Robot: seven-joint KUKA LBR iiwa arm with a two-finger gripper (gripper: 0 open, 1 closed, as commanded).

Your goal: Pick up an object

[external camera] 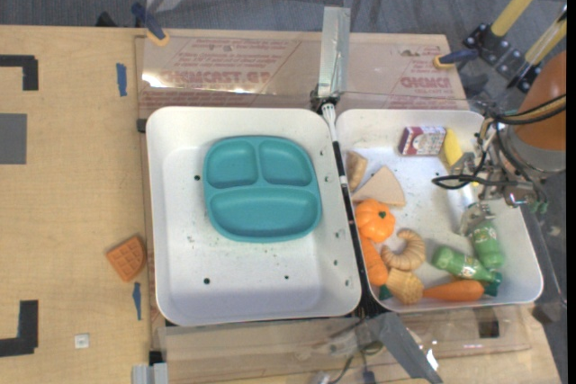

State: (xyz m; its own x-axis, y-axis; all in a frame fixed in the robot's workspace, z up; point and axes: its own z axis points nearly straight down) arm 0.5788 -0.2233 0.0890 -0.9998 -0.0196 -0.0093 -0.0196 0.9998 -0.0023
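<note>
The right bin (531, 283) holds several toy foods. There is a red-and-white box (421, 140), a yellow piece (453, 148), a tan bread wedge (385, 186), an orange pumpkin (376, 220), a croissant (405, 249), a carrot (454, 290) and a green bottle (461, 263). My gripper (477, 213) reaches down into the right side of this bin, just above a second green item (487, 245). Cables and the wrist body crowd its tip. I see nothing clearly held.
The left bin (171, 265) holds a teal divided plate (261, 187). A small orange waffle toy (126, 257) lies on the wooden bench to the left of the bins. A metal divider (333, 58) and clear sheets stand behind the bins. The arm's orange band (551, 103) overhangs the right rim.
</note>
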